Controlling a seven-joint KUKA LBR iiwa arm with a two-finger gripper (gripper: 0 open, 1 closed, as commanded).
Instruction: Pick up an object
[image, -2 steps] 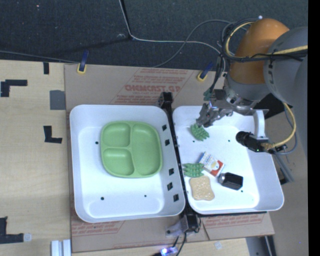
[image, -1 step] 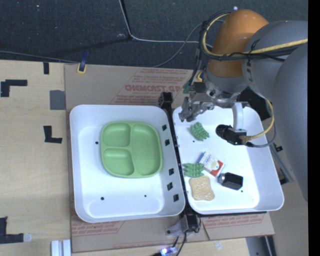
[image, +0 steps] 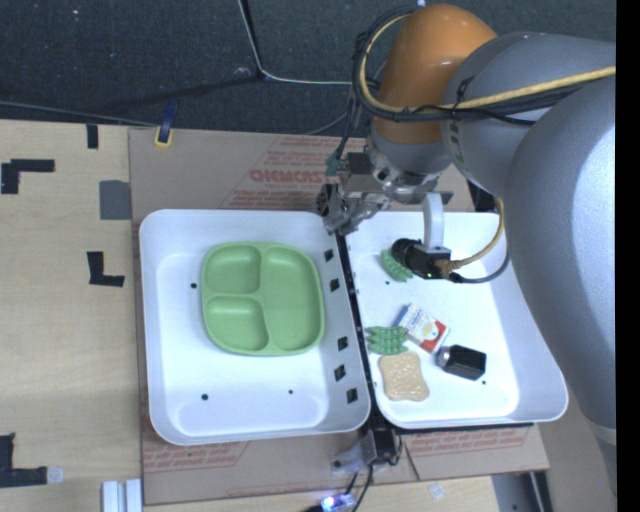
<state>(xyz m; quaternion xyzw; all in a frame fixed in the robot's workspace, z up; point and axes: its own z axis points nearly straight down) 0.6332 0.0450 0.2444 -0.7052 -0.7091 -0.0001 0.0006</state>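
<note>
Cardboard-covered worktop (image: 200, 165) carries two white bins; the pincer (image: 345, 208) hangs over their shared rim, its state unclear, while the small green leafy toy (image: 392, 264) lies just right of it.

Sits on brown cardboard sheet (image: 200, 170) covering desk (image: 50, 300); black tape marks (image: 100, 268) toward desk's left edge; blue clip (image: 165, 128) at cardboard's far-left corner.

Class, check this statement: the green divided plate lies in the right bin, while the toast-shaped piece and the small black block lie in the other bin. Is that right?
Not quite. The camera view shows the green divided plate in the left bin, not the right. The toast-shaped piece and the small black block lie in the other bin, the right bin, as stated.
</note>
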